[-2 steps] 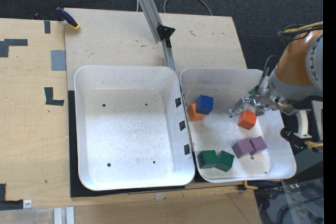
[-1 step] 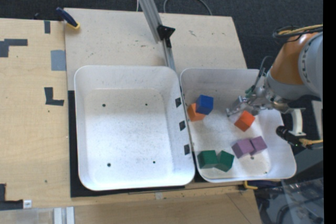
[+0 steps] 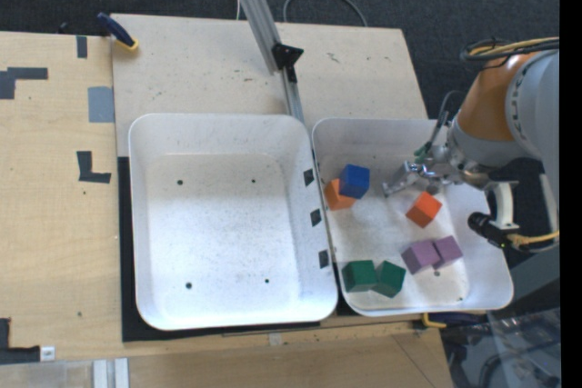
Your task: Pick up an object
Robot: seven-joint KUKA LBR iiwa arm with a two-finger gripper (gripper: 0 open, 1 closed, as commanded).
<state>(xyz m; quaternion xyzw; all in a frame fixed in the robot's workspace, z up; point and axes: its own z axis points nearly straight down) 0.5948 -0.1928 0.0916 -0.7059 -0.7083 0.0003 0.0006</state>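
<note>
Seven blocks in right bin [image 3: 473, 291], tool [image 3: 406, 184] above orange block [image 3: 424, 210], finger state seemingly unreadable, arm cropped right

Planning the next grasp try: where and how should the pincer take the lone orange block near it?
Probably from above, closing on two opposite flat faces of the orange block. It lies apart from the purple blocks, leaving free sides, just below the pincer.
</note>
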